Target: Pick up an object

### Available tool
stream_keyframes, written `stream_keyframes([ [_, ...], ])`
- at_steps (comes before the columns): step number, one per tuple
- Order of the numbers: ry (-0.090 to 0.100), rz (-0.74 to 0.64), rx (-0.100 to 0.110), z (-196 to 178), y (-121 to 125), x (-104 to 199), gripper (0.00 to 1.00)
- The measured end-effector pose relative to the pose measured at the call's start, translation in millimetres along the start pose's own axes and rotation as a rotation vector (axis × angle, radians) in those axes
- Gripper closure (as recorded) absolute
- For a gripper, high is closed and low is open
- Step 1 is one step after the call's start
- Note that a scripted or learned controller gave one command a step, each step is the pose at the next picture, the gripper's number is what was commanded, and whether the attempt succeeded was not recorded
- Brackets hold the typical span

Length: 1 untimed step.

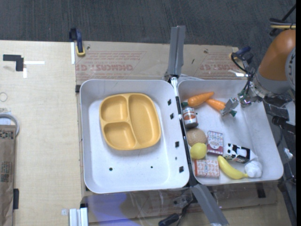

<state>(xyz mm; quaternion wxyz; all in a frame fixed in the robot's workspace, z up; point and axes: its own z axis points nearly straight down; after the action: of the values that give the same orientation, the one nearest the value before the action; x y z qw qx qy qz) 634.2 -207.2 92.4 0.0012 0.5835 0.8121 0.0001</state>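
Fixed overhead camera, slanted down on both bins [89, 140].

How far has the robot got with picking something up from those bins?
Nothing looks picked up yet. The hand hangs low in the right bin, near the back, just right of the two carrots, with nothing visibly between its fingers. The can, lemon, banana and small boxes all lie in the bin. Left to do: close on one item and lift it.

Matt yellow plastic plate [130, 121], smooth white bins [89, 140], brown cardboard [127, 60]
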Motion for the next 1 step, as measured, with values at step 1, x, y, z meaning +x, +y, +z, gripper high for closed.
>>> stream_keyframes([
  [1, -0.002, -0.134, -0.001, -0.9, 30.4, 10.5, 0.0],
])
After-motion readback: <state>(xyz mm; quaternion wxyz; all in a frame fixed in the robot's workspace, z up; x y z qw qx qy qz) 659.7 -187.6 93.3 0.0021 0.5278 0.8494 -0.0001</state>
